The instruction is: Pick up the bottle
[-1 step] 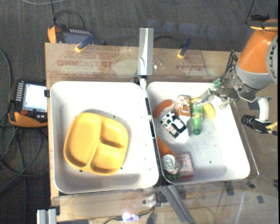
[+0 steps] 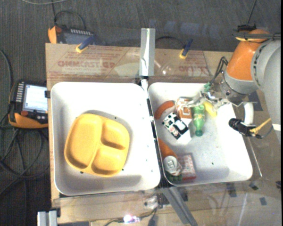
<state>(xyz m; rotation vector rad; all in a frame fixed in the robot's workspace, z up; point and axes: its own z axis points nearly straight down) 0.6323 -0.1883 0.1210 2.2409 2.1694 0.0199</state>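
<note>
My tool (image 2: 208, 97) over the far side of the right bin (image 2: 226, 164), by the green bottle (image 2: 198, 120).

My arm (image 2: 247, 67) comes in from the right, and the tool sits low above the cluttered far part of the right bin; I cannot tell how it stands, apart or together, because the clutter and its own body hide that. The green bottle lies just beside it, toward the near side, next to a black-and-white box (image 2: 175, 126) and an orange-and-white carton (image 2: 183, 109). A small yellow thing (image 2: 209, 108) lies right at the tool. At the bin's near left corner stand a can (image 2: 171, 164) and a red packet (image 2: 187, 166). The left bin (image 2: 66, 98) on the tabletop (image 2: 99, 62) holds a yellow divided tray (image 2: 98, 144).
</note>
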